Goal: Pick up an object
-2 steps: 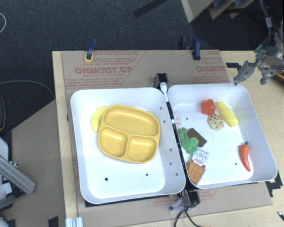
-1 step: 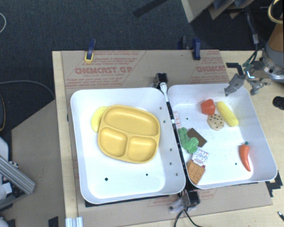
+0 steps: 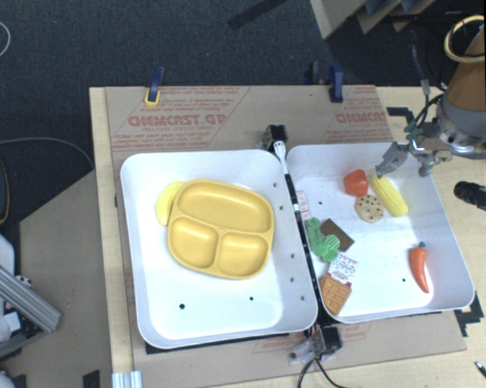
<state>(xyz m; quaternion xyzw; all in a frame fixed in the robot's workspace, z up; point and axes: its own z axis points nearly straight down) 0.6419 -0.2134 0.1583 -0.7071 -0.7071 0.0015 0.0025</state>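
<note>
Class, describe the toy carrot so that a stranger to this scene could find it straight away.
Start at the right bin, the one without the yellow tray. Go to its lower right corner, where the carrot lies by itself near the rim. It is the one long orange piece with a small green top, apart from the corn and cookie higher up.

A yellow divided plate (image 3: 219, 228), yellow corn (image 3: 389, 194), orange carrot (image 3: 420, 269), and a speckled, possibly tan cookie (image 3: 369, 209).
</note>
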